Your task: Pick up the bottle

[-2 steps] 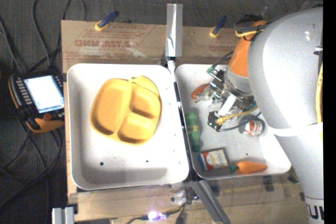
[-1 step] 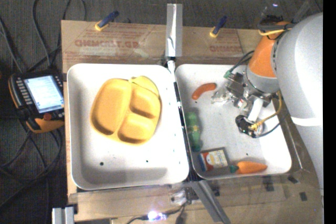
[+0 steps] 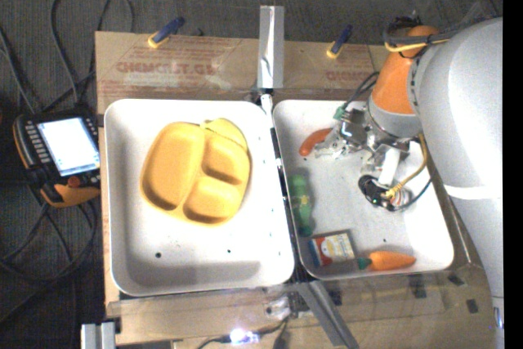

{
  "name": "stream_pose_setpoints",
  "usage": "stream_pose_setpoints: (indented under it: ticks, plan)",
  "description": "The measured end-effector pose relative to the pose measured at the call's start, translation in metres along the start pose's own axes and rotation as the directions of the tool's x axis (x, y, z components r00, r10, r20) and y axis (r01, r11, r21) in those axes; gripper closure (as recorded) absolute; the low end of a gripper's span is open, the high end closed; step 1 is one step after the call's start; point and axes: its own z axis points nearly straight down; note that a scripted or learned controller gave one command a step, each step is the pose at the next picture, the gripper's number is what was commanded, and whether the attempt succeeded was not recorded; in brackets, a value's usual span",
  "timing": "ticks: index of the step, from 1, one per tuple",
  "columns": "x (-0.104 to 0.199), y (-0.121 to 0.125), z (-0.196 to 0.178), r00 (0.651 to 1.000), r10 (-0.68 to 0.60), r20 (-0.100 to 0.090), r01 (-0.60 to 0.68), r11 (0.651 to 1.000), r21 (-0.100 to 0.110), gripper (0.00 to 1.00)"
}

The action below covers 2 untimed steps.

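A small green bottle (image 3: 301, 201) lies lengthwise along the left wall of the right bin (image 3: 433, 245). My gripper (image 3: 337, 140) hangs over the upper middle of that bin, up and to the right of the bottle and well apart from it. Just left of the gripper's tip lies a small orange-red object (image 3: 313, 144). The grey arm with its orange band (image 3: 392, 94) comes in from the right above the bin.
A yellow divided plate (image 3: 198, 172) fills the middle of the left bin (image 3: 131, 257). At the right bin's front lie a small printed box (image 3: 331, 248) and a toy carrot (image 3: 389, 261). A black cable loop (image 3: 384, 192) hangs below the wrist.
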Motion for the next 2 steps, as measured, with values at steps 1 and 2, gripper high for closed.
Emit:
stream_pose_setpoints:
  ticks: [1, 2]
  plan:
    - [-0.0161, -0.0019, -0.1137, 0.975, -0.224, -0.001, 0.224, 0.975, 0.003, 0.0]
    - [-0.016, -0.002, -0.1135, 0.975, -0.224, -0.002, 0.224, 0.975, 0.004, 0.0]
